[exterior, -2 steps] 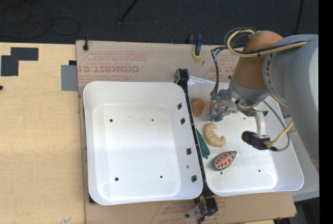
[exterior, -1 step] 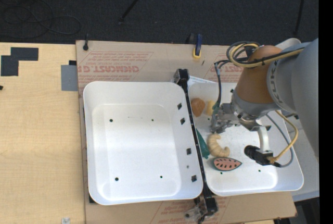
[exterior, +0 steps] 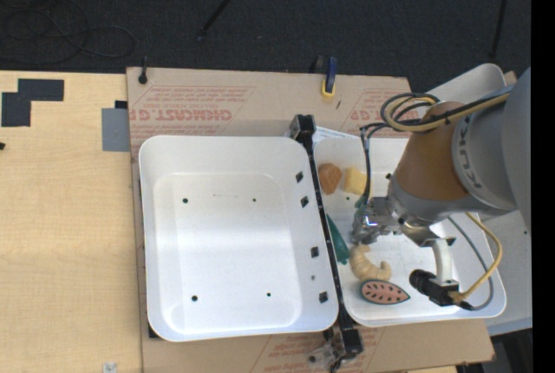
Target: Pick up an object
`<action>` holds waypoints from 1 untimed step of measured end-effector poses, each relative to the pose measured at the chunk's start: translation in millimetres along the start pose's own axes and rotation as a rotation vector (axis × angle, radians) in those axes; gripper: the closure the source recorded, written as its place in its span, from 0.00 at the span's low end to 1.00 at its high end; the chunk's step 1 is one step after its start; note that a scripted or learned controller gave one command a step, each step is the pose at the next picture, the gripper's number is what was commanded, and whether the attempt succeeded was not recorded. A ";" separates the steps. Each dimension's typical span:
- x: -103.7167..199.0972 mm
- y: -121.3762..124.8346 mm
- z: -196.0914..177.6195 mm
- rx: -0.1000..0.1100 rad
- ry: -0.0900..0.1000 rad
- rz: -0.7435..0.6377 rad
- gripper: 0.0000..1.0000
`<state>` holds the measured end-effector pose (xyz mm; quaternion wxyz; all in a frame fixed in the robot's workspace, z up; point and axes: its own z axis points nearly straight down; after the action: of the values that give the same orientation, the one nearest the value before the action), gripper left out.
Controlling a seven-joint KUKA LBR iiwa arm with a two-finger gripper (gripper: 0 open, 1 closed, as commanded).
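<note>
Fingers, state unclear, above right bin on cardboard-covered bench; dark floor behind.

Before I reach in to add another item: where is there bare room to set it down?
The left bin offers a bare floor between all four walls. The right bin is crowded: gripper, croissant, orange ball, yellow piece.

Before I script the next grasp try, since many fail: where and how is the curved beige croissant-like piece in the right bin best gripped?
Probably across the middle of the curved beige croissant-like piece, coming straight down from above. It lies flat on the floor of the right white bin, its arc narrow enough to span there. A green strip lies close on its left and a pink oval piece just below, so set the fingers along the free sides.
</note>
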<state>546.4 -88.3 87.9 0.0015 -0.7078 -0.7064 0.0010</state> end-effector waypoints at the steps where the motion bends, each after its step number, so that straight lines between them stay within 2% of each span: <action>1: -42.1 34.6 -42.9 -0.007 -0.003 0.000 1.00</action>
<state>581.0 -130.5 130.6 -0.0020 -0.7078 -0.7064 -0.0001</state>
